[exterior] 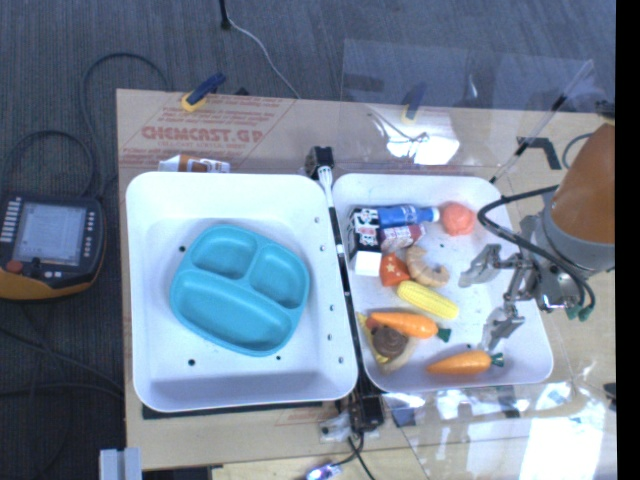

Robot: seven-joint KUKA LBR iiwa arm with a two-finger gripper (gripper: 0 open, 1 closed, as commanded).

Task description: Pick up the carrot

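Two orange carrots with green tips lie in the right bin (540,363). One carrot (403,323) rests near the bin's middle left, below a yellow corn cob (427,299). The other carrot (462,364) lies by the front wall. My gripper (492,296) hovers over the right half of this bin, above and to the right of both carrots. Its fingers (483,265) are spread open and hold nothing.
The right bin also holds a blue-and-white bottle (397,214), a red can (392,235), a peach ball (458,218), a red fruit (394,268), a tan piece (430,265) and a brown item (388,341). A blue divided plate (240,288) sits in the left bin (150,368).
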